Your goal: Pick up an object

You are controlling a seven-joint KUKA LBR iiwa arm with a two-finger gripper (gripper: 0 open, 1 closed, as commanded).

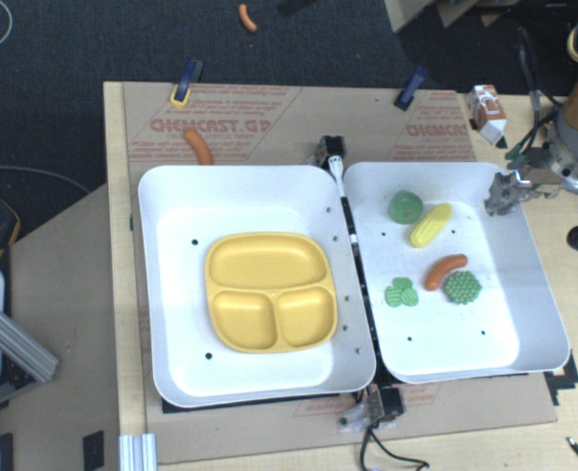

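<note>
the gripper (501, 196) hangs at the upper right corner of the right bin (524, 292), a small grey blur over the rim; i cannot tell what state it is in, and nothing shows in its grasp; the arm (573, 135) behind it is cut off by the right edge of the view; nearest to it in the bin lies a yellow corn cob (431, 225), tilted, touching or just beside a round green ball (405, 207) on its left; lower down an orange sausage (446, 271) lies slanted, just beside a knobbly green broccoli head (462, 287); a smaller green leafy piece (400, 293), too small to make out well, lies to their left; the left bin (171, 263) holds a yellow divided plate (270, 290) with three sections; another orange sausage (199, 146) lies on the cardboard (269, 116) above the left bin.
</note>
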